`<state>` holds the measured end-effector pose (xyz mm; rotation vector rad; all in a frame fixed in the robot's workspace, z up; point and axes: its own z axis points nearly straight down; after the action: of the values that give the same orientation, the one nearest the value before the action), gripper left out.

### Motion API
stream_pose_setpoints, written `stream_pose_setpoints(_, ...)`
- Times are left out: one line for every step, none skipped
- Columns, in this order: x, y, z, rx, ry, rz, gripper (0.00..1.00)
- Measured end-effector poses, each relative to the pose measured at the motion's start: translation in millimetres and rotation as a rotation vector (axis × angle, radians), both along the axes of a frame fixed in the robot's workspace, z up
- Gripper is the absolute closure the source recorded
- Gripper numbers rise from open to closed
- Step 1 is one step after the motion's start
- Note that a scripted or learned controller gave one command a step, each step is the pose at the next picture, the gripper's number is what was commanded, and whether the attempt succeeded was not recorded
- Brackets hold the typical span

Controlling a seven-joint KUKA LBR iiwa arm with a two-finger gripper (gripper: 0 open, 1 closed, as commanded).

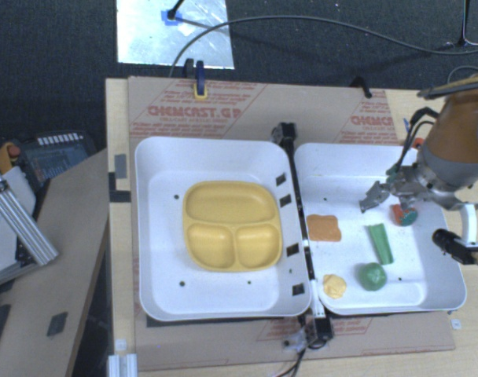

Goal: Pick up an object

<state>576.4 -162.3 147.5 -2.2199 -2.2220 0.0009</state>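
The right bin (435,289) holds five small things: an orange flat piece (323,228) near its left wall, a green stick (379,243) at its middle, a green round thing (372,276) just below the stick, a yellow lump (334,286) toward its lower left corner, and a red-and-teal thing (403,214) under the gripper (392,195). Whether the fingers are apart or together, I cannot tell. Left of that bin, the left bin (156,171) holds one yellow three-compartment tray (231,225). One cardboard sheet (247,104) on the surface reads "CHEMCAST".
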Motion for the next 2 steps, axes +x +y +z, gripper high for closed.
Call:
stream_pose_setpoints(1.3, -0.7, 13.2, -0.002, -0.005, 0.000, 1.00)
stream_pose_setpoints(7.2, -5.7, 76.5, -0.003, -0.010, 0.003, 1.00)
